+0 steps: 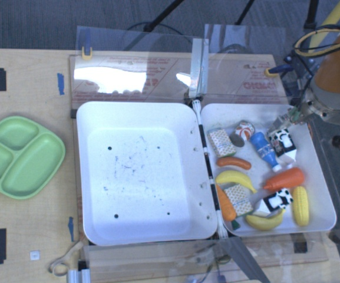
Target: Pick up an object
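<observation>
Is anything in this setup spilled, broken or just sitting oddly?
Nothing looks spilled or broken. The oddest thing is how lopsided it is: all the toys, such as the bananas, carrot and corn, are heaped in the right bin. A green divided plate sits alone on the bench to the left.

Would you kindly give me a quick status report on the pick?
Gripper low over right bin's far corner, nothing seen held. Nearest: black-and-white toy, blue bottle. Toys crowded close together.

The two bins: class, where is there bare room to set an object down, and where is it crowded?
The left bin has a bare floor from wall to wall. The right bin is crowded: bananas, carrot, corn and blue bottle leave only slivers.
</observation>
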Controlling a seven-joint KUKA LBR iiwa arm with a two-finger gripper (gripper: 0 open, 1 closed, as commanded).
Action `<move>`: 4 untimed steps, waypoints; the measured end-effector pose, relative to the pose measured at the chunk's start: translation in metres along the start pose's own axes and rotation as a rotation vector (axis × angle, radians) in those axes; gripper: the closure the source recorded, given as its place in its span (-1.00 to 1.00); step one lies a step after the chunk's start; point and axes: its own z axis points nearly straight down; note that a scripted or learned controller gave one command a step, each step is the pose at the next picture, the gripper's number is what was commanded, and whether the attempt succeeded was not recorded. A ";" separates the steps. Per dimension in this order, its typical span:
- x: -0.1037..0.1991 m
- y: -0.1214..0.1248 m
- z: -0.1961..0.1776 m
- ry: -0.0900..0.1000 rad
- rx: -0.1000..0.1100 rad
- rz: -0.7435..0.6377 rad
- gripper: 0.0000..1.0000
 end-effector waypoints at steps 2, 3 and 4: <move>0.059 0.046 -0.056 0.023 0.042 0.117 1.00; 0.059 0.047 -0.057 0.023 0.041 0.117 -1.00; 0.082 -0.025 0.004 0.009 0.014 -0.090 -1.00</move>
